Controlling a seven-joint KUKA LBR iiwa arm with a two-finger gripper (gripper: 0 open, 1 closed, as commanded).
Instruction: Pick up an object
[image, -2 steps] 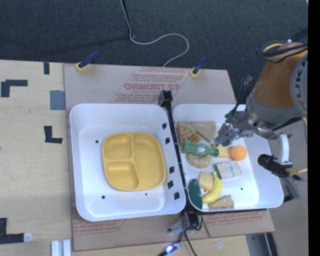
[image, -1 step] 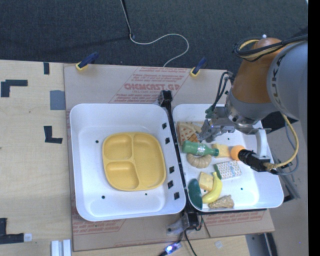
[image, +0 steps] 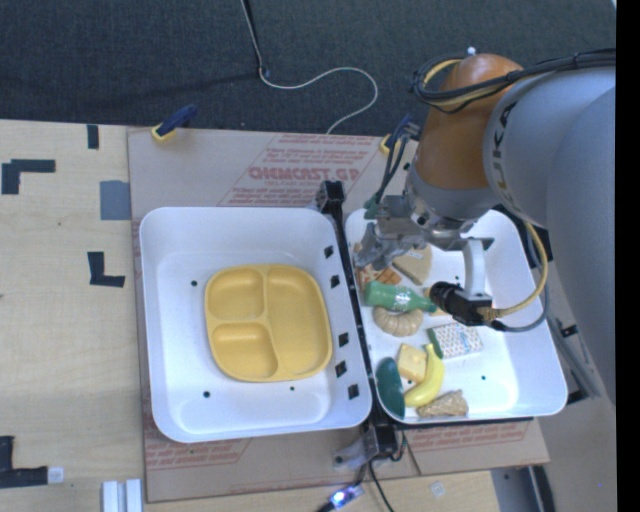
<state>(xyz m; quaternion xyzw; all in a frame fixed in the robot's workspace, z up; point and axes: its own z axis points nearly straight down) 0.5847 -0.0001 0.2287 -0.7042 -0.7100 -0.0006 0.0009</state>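
My gripper (image: 378, 250) hangs low over the left part of the right bin (image: 520, 390), just above a green bottle (image: 398, 297) and a tan croissant-shaped piece (image: 397, 320). Beside the gripper lie a beige wedge (image: 412, 267) and a small waffle-like piece (image: 378, 275). Nearer the front of the bin are a yellow banana (image: 431, 377), a yellow cheese block (image: 410, 358), a dark green vegetable (image: 389, 385), a speckled card (image: 456, 341) and a tan lump (image: 446, 404). The arm's wrist hides the fingers.
The left bin (image: 170, 260) holds a yellow divided plate (image: 267, 322). A black divider with clips (image: 345, 300) runs between the bins. A yellow-and-black cable (image: 500, 312) loops from the arm over the right bin. A white cord (image: 320, 80) lies on the bench behind.
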